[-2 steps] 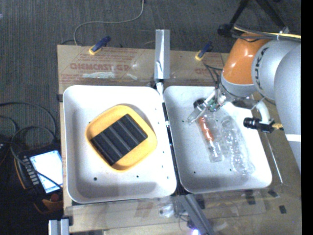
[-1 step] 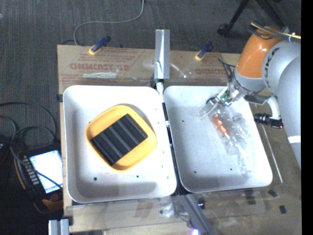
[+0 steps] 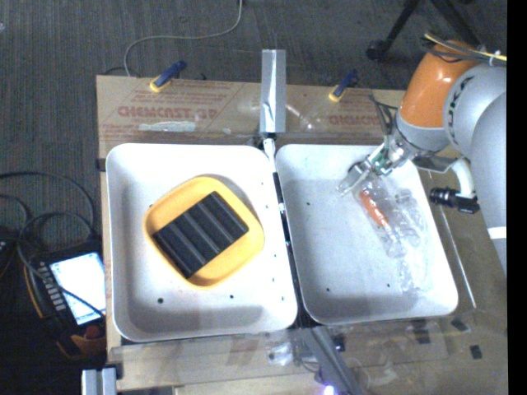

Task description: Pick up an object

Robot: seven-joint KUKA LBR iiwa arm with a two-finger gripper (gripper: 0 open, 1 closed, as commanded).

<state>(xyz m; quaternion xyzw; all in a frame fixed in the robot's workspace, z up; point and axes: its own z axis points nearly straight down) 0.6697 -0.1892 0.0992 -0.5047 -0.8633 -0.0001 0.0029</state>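
A yellow pad with a black ribbed top lies in the middle of the left bin. In the upper part of the right bin lies a clear plastic item with an orange piece inside it. My gripper reaches down from the right, its tip at the upper left end of that clear item, touching it or just above it. I see nothing plainly held.
The grey arm with its orange band crosses the right bin's upper right corner. A metal post stands behind the seam between the bins. Two blue-and-yellow clamps hold the board at the back.
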